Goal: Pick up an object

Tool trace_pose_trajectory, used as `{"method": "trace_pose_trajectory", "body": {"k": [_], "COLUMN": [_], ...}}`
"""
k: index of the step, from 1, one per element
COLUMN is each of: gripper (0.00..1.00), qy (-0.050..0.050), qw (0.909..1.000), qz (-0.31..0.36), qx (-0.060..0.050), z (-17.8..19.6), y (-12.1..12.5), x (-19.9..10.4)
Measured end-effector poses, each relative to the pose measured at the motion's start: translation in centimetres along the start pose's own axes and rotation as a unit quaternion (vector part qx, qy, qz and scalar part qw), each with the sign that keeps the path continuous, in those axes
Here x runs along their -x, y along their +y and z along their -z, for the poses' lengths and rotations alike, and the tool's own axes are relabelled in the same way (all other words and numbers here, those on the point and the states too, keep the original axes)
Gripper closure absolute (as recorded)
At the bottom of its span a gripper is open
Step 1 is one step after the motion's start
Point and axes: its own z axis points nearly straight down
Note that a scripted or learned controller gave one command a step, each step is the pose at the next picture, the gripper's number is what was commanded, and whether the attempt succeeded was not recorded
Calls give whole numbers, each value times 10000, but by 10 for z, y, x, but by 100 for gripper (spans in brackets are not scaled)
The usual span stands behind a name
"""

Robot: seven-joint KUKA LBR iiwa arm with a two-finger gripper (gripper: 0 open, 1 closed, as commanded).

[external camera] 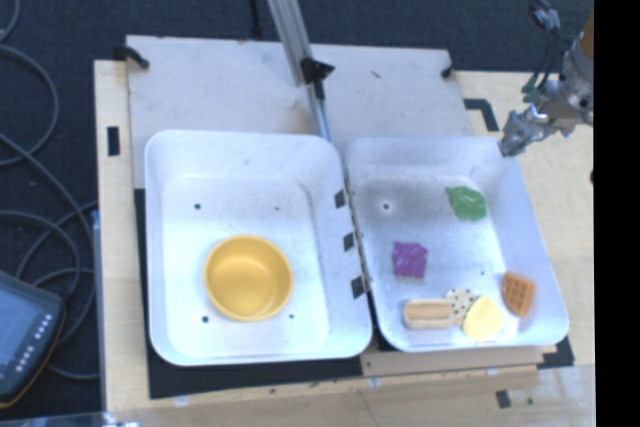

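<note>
White right bin point(520, 205): gripper point(515, 137) hovers at far right rim (jaw state unclear, can't tell), green piece point(466, 203) nearest, bin's middle floor open around purple block point(409, 259).

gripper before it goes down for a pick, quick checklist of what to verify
1. Gripper carries nothing: cannot tell, too small.
2. Gripper above a target: not ok, it sits at the right bin's far right corner, off every object.
3. Nearest target free-standing: ok, green piece lies apart.
4. Purple piece free-standing: ok.
5. Front cluster separable: not ok, tan roll, yellow piece and waffle crowd together.
6. Yellow bowl upright: ok.
</note>
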Motion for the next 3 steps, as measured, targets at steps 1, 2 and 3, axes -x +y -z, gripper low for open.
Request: {"method": "trace_pose_trajectory", "body": {"k": [1,2,3], "gripper": [100,100,100], "qy": [9,17,17], "qw": [10000,10000,10000], "qz": [11,11,9], "qx": [-24,-40,-39], "z": [18,21,21], "y": [1,-7,-16], "x": [1,-46,-88]}}
